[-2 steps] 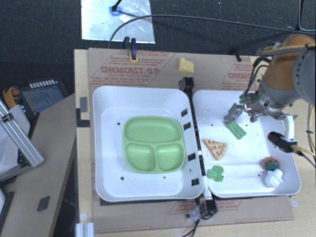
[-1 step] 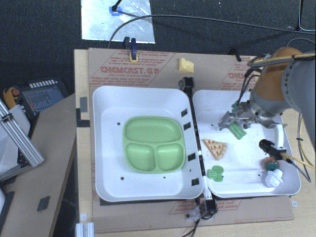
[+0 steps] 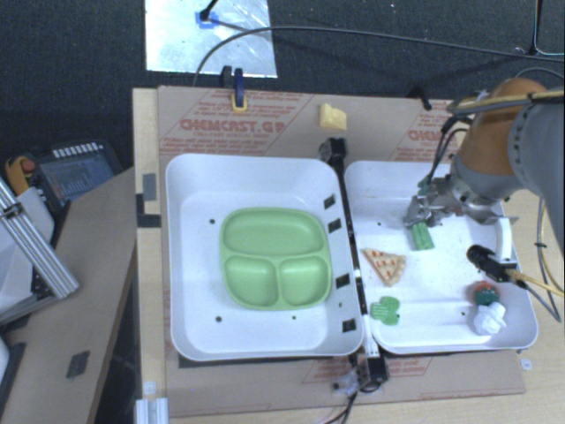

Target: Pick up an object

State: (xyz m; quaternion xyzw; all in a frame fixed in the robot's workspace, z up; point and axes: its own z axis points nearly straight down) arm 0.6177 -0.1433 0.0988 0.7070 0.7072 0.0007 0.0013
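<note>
Gripper (image 3: 425,212) sits low in right bin (image 3: 530,325), upper middle, right above a green block (image 3: 421,237); can't tell its state. Pizza slice toy (image 3: 385,265) just lower left, green plate (image 3: 272,258) in left bin (image 3: 190,237)

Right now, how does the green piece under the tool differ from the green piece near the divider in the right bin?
The green block at the tool is elongated and straight-edged; the green piece by the divider is rounder and lumpier. The green block lies far back in the right bin, touching or just under the tool; the green piece by the divider sits apart at the front. The pizza slice toy lies between them. Both are small and green.
</note>
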